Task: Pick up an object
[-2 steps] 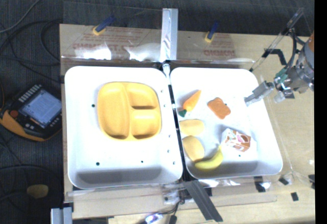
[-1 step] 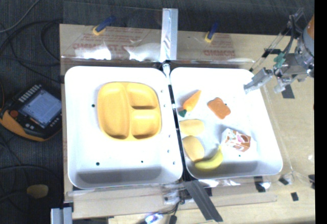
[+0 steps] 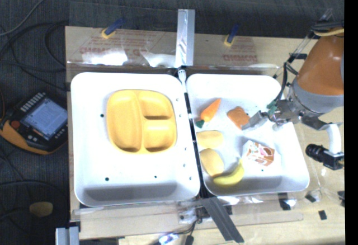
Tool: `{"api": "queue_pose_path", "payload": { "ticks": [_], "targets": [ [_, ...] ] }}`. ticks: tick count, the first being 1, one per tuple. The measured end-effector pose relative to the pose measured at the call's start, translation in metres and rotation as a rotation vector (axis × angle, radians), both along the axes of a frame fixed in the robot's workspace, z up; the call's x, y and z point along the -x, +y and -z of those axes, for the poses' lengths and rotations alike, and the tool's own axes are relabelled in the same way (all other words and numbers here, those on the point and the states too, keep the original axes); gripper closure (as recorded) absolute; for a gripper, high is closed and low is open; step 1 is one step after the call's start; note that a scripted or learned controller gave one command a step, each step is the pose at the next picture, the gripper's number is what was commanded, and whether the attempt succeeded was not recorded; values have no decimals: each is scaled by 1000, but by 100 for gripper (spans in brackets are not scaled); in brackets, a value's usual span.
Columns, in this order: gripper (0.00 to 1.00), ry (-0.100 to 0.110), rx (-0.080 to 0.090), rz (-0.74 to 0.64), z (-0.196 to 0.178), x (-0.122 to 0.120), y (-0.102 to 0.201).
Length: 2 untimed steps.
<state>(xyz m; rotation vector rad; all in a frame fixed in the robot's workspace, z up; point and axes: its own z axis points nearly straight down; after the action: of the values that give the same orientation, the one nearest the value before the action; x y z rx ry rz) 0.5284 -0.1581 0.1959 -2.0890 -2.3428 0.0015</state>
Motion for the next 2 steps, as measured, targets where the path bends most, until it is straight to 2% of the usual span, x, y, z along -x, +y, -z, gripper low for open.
{"api": "queue_pose_path", "payload": {
  "ticks": [1, 2],
  "targets": [
    [0, -13, 6, 18, 106, -56, -27],
    [0, -12, 5, 31, 107, -88, -30]
  ]
}}
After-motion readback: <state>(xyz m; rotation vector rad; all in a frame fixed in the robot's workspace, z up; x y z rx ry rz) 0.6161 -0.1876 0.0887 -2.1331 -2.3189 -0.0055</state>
